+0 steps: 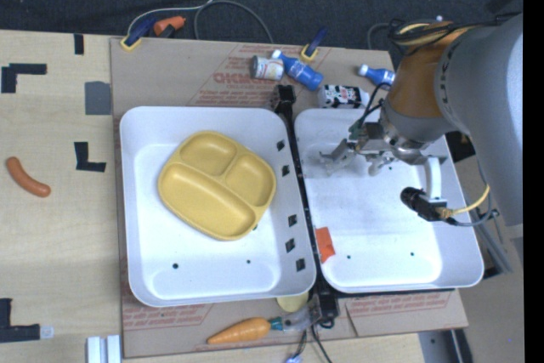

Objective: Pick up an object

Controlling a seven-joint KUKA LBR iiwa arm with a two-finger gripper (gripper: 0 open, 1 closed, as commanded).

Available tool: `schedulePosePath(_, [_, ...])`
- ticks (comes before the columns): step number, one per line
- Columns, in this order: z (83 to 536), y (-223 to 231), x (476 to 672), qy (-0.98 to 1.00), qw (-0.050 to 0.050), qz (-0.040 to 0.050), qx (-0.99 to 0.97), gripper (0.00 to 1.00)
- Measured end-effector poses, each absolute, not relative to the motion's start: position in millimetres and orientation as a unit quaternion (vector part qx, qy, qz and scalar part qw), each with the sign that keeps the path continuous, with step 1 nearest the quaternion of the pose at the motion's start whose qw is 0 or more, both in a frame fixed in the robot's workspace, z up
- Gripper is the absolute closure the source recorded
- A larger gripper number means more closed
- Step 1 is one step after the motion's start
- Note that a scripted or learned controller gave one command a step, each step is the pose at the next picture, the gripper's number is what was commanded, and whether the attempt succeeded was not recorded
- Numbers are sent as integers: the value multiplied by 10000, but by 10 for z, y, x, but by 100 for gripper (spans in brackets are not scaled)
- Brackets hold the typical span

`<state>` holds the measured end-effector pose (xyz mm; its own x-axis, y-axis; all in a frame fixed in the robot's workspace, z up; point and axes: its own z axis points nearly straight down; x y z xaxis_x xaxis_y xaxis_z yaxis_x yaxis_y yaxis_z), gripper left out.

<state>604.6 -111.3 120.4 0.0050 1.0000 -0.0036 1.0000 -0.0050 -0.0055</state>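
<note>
While the arm (442,89) reaches in over the right bin (382,268), the end effector (353,150) sits low near that bin's far edge, its two fingers spread apart and nothing visible between them. Whether they touch the bin floor I cannot tell.

Step in hand, as I judge it: the approach, with no grasp made. The right bin's floor beneath the fingers looks bare, so no candidate lies directly under them.

Nearest candidate object: the yellow divided plate (218,183), lying flat in the middle of the left bin (204,280), well apart from the end effector and across the divider between the bins. An orange tag (324,244) sits at the right bin's left wall.

Next move calls for travel across to the left bin, then a descent with the fingers straddling the plate's rim, since the flat body offers little else to pinch.
</note>
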Motion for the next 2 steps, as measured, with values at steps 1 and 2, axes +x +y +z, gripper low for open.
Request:
schedulePosePath(1, [848, -953, 6025, -7075, -8, 11, -7067, 0])
schedulePosePath(2, [851, -1045, 6709, -7084, -23, -11, -7058, 0])
